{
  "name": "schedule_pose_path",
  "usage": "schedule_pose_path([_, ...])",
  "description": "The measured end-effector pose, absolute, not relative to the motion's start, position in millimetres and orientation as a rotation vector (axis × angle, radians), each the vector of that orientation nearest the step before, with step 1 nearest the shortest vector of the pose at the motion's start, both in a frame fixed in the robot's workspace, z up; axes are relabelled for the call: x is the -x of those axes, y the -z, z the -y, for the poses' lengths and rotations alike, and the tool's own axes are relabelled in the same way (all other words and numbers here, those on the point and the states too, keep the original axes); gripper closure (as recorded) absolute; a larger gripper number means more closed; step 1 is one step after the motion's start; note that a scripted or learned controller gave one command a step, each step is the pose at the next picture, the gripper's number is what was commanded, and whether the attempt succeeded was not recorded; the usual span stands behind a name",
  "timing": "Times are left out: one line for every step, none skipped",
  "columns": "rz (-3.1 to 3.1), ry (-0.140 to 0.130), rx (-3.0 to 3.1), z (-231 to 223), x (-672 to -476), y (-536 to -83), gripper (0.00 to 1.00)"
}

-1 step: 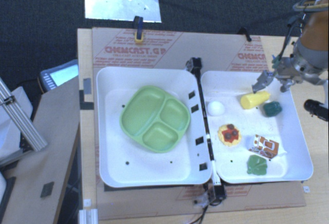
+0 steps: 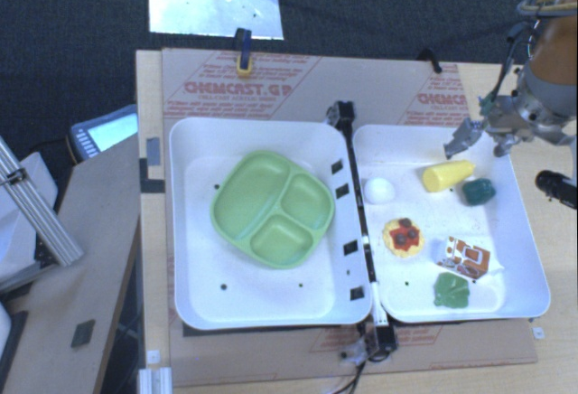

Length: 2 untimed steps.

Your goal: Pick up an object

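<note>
At the near edge of the right-hand shallow white bin lies a small green leafy-looking toy piece, close to the front wall. Just behind it and slightly right sits a small white and orange-brown printed packet, tilted, apart from the green piece by a narrow gap. To its left, near the middle of the bin, is a round yellow toy pizza with red and dark toppings. Farther back, close to the divider between the 2 bins, rests a white egg-shaped ball. Right of it lies a yellow cylinder-like plastic toy on its side, and just beside that toy's right end sits a dark teal lumpy toy; whether the 2 touch cannot be told.

The left-hand shallow white bin holds 1 pale green plastic tray with 3 compartments, lying flat and turned at an angle, roughly centred.

Over the far right corner of the right bin hangs the 2-finger gripper on the grey arm with an orange band. Its 2 fingers are spread apart, 1 grey fingertip above the yellow toy's far side, nothing between them. Beyond the bins, a brown cardboard sheet with red lettering lies under both, with a yellow and black clamp at its far edge.
</note>
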<state>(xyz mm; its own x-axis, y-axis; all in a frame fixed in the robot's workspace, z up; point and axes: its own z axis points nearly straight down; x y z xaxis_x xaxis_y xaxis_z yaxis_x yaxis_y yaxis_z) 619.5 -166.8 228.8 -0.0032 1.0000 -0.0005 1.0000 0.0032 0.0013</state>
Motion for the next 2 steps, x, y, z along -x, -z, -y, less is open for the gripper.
schedule_pose_path([-2.229, 0.001, -2.215, 159.7, -626.6, -172.8, 0.0])
schedule_pose_path([-2.225, 0.001, -2.218, 158.8, -626.0, -131.5, 0.0])
